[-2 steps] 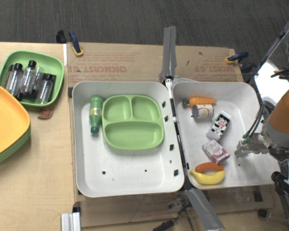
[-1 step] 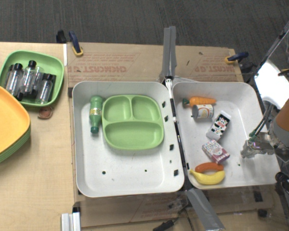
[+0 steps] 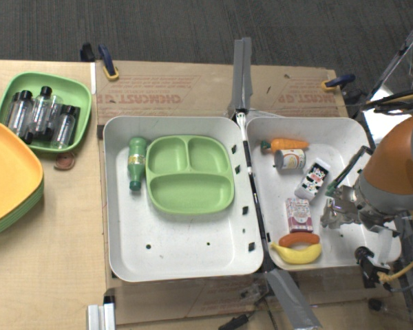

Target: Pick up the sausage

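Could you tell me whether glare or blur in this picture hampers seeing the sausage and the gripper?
Camera view: even lighting; the sausage is sharp atop the banana; bright glare lies at the right bin edge near the arm; the gripper is slightly soft and shadowed, its state unclear.

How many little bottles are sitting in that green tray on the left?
4, standing side by side in the small green tray: bottles at and. More may hide behind them.

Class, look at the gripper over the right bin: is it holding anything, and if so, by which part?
Nothing is held. The gripper hangs over bare bin floor, apart from the reddish-orange sausage resting against the yellow banana.
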Controlling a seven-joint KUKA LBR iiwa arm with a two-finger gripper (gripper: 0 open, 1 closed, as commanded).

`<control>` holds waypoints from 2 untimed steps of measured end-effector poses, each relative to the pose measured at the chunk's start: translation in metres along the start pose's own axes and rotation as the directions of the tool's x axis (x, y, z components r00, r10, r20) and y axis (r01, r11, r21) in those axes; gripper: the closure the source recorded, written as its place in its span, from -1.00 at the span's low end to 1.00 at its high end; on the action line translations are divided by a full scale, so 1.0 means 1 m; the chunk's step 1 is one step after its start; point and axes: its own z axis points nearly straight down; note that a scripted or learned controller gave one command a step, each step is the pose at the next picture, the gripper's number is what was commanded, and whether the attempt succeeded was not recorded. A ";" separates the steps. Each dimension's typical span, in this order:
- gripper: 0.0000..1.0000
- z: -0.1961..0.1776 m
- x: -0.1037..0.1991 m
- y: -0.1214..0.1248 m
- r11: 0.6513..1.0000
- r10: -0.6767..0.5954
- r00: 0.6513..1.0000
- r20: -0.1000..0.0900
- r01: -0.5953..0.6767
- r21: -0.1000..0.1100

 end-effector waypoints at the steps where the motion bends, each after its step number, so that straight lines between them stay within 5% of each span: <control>1: 1.00 0.002 -0.051 0.017 0.950 -0.311 0.950 0.002 0.311 -0.003; 2: 1.00 -0.009 -0.065 0.027 0.975 -0.222 0.975 0.002 0.222 -0.003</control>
